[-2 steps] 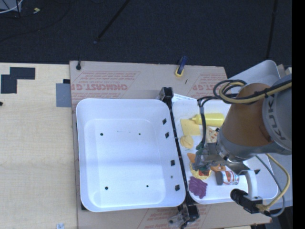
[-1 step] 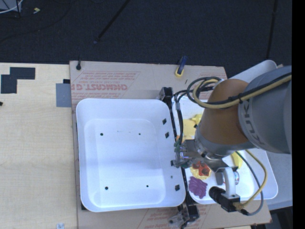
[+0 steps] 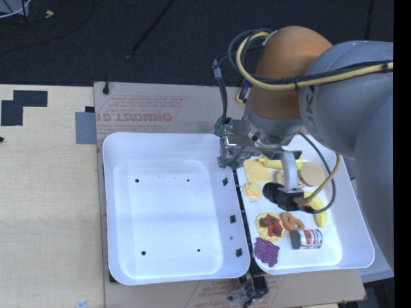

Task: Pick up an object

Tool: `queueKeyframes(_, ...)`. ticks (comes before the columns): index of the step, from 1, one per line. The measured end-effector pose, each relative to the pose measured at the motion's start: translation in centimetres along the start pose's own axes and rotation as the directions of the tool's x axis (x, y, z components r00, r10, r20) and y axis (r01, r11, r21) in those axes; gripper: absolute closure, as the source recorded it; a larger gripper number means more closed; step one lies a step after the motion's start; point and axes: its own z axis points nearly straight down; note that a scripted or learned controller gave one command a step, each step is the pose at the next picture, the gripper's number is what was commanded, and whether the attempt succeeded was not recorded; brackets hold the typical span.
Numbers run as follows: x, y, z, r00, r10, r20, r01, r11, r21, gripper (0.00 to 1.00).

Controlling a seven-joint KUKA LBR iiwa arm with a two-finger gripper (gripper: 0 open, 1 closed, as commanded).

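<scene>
My gripper (image 3: 227, 154) hangs over the inner left edge of the right bin (image 3: 350, 236), close to the divider between the two bins. Nothing shows in its grasp. Just right of it lies a yellow cheese wedge (image 3: 256, 170), with a small yellow piece (image 3: 251, 190) below that. Further toward the front sit a pizza slice (image 3: 269, 226), a pretzel (image 3: 293, 221), a purple grape bunch (image 3: 266, 251) and a red-and-white can (image 3: 309, 239) on its side. A banana (image 3: 320, 217) and a tan round disc (image 3: 313, 173) lie near the arm, partly hidden by it.
The left bin (image 3: 115, 204) sits beside the right one, their rims touching. The big grey and orange arm (image 3: 302, 82) covers the back of the right bin. Cardboard (image 3: 141, 111) lies under both bins.
</scene>
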Motion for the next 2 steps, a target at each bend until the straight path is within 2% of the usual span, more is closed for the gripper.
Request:
queueKeyframes(1,2.0,-6.9,4.2,1.0,0.002,0.001,-0.002,1.0,0.023,1.0)
queueKeyframes(2,-4.3,-1.0,-0.7,1.0,0.01,0.004,-0.01,1.0,0.006,1.0)
